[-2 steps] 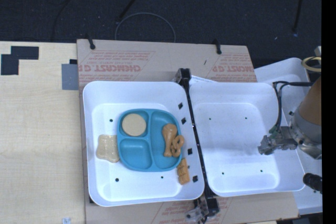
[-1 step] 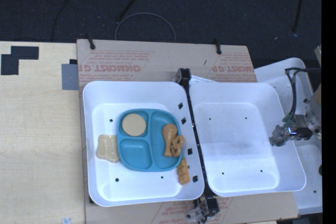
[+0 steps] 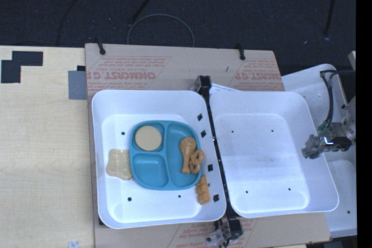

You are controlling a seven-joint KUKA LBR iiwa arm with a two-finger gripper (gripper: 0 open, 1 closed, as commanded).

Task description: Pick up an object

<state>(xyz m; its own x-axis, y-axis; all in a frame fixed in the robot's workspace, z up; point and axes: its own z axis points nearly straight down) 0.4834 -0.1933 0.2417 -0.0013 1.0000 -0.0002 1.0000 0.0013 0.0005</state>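
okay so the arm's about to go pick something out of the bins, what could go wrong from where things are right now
1. The gripper sits at the right bin's outer rim, while every object lies in the left bin; crossing over, it could clip the raised divider.
2. The pretzel-shaped piece lies on the blue tray, so a grasp may lift or shove the tray instead.
3. The small tan piece lies close to the divider wall, leaving little finger room.

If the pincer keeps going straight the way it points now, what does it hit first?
The pincer sits at the right edge, aimed left and downward. First contact would likely be the bare floor of the shallow white right-hand bin, though depth is hard to judge from above.
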